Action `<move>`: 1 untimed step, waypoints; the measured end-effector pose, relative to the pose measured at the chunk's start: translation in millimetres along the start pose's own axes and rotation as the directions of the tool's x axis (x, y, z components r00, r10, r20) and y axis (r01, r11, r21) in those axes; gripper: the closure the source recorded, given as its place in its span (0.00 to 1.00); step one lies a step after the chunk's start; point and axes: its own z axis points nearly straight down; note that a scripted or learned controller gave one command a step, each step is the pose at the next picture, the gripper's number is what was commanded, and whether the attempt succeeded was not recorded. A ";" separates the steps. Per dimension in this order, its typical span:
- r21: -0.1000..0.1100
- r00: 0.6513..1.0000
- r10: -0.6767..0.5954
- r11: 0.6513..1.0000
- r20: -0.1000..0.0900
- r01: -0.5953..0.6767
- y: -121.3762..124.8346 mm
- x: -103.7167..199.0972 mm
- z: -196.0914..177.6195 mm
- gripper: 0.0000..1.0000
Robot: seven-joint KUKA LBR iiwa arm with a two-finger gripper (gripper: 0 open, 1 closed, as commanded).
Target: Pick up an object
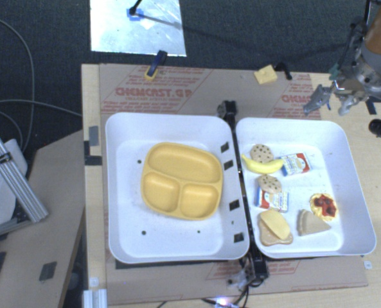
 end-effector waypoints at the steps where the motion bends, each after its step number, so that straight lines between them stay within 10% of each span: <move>1: 0.012 1.000 -0.005 1.000 -0.005 0.005 -1.4 52.1 165.8 0.00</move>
